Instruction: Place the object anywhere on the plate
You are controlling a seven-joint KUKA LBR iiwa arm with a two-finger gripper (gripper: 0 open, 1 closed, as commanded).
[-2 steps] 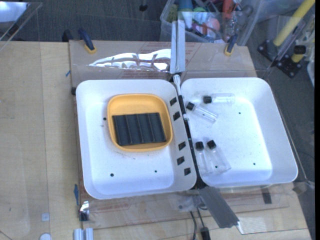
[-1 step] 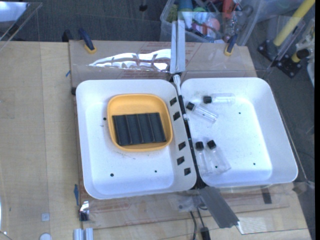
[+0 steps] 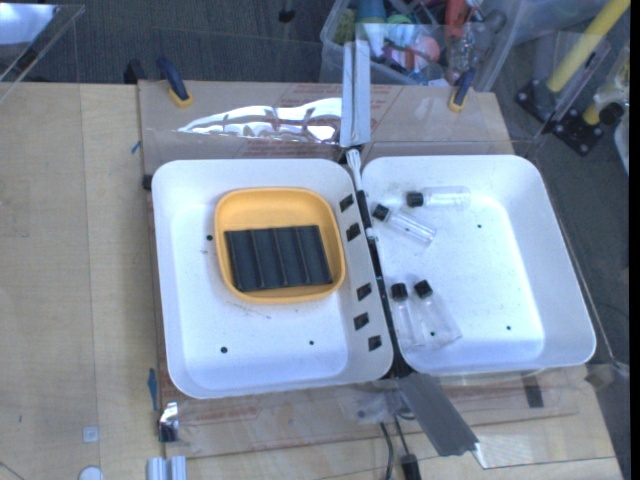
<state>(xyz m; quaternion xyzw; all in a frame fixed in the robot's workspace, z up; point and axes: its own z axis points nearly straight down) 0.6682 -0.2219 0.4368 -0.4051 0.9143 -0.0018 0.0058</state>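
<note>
Gripper: state cannot be told from this frame.

Surroundings: wood bench (image 3: 70,268) carries both bins side by side, with their inner rims meeting at frame centre. Five small black tabs (image 3: 363,290) run down that seam. A narrow metal strip (image 3: 355,93) stands at the seam's upper end. Crumpled shiny film (image 3: 270,123) lies above the left bin. Two blue clamps (image 3: 175,83) (image 3: 460,88) sit at the upper edge of the board, one on each side. A clear tote (image 3: 430,18) of mixed coloured items is at top centre, off the bench. A yellow pole (image 3: 590,28) slants across the upper right corner. A grey metal flap (image 3: 435,418) juts out below the seam at the bottom of the frame.

Left bin (image 3: 260,343): holds a yellow plate (image 3: 275,200), upper centre of the bin. A dark ribbed slab (image 3: 277,256) lies flat on the plate and covers most of its floor.

Right bin (image 3: 520,268): holds four clear vials with black caps, all lying on their sides in the left half.
- vial 1 (image 3: 440,199): upper part, cap pointing left.
- vial 2 (image 3: 408,226): just below vial 1, tilted.
- vial 3 (image 3: 405,316) and vial 4 (image 3: 437,318): lower part, just beside each other, caps pointing up-frame.

All vials are across the seam from the plate, well apart from it.
</note>
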